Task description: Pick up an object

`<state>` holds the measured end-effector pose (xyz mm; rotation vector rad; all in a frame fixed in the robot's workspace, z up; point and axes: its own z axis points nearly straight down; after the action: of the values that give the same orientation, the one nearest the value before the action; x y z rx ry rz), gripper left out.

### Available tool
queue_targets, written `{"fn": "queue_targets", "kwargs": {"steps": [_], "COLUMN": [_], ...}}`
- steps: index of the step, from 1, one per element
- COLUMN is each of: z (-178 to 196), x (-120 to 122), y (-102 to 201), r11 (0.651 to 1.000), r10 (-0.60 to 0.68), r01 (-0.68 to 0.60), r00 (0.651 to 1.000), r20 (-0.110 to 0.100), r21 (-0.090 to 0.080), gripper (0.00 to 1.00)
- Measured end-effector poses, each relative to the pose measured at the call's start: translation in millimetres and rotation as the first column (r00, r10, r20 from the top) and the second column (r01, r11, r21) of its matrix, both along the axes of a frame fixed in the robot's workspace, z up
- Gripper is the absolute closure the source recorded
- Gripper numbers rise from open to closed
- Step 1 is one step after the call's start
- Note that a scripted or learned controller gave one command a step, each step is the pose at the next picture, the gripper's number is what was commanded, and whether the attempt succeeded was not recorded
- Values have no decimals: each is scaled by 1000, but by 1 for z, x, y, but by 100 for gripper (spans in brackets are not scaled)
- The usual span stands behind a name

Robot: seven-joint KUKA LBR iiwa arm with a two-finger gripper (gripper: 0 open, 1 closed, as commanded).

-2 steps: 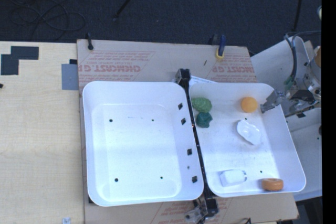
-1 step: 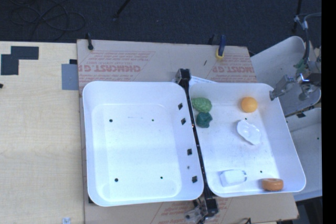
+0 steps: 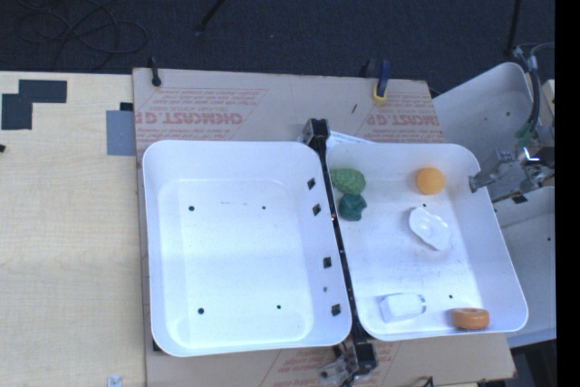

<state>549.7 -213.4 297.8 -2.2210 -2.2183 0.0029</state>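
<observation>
So the biggest thing here is the bench (image 3: pixel 63 222), pale wood-look top, with a sheet of brown cardboard (image 3: pixel 236 109) laid over it that has red printed lettering. On the cardboard sit two shallow white plastic bins, smooth and glossy with rounded corners, touching along their inner edges where black clips join them. The left bin (image 3: pixel 168 195) shows just a few small dark dots on its floor.

The right bin (image 3: pixel 485 222) has all the stuff. Near its inner edge, up toward the far corner, there's a lumpy light green object (image 3: pixel 348 180) with a darker teal lumpy object (image 3: pixel 352 207) touching it just below. An orange ball (image 3: pixel 430 180), round and matte, sits near the far edge toward the outer side. Around the middle there's a white rounded object (image 3: pixel 430 228), hard to make out against the bin. Near the near edge lies a white blocky object (image 3: pixel 401 305), and at the near outer corner a flat orange ring-like piece (image 3: pixel 470 318).

The gripper (image 3: pixel 494 177) is at the right bin's outer edge, near the far corner, over the rim. It's small and blurry here, so I can't tell if it's gripping or released. Nothing looks blocked; the objects are spread apart except the two green ones.
</observation>
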Motion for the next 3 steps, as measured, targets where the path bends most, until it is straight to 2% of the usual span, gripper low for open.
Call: {"fn": "queue_targets", "kwargs": {"steps": [1,2,3], "z": [66,131,135], "x": [34,-37,-34], "y": [0,-2,-1], "r11": [1000,1000,1000], "r10": [3,-3,3], "r01": [-3,3,-3], "r00": [1000,1000,1000], "r20": [10,8,1], "r21": [-4,-3,-2], "gripper": [0,0,100]}}
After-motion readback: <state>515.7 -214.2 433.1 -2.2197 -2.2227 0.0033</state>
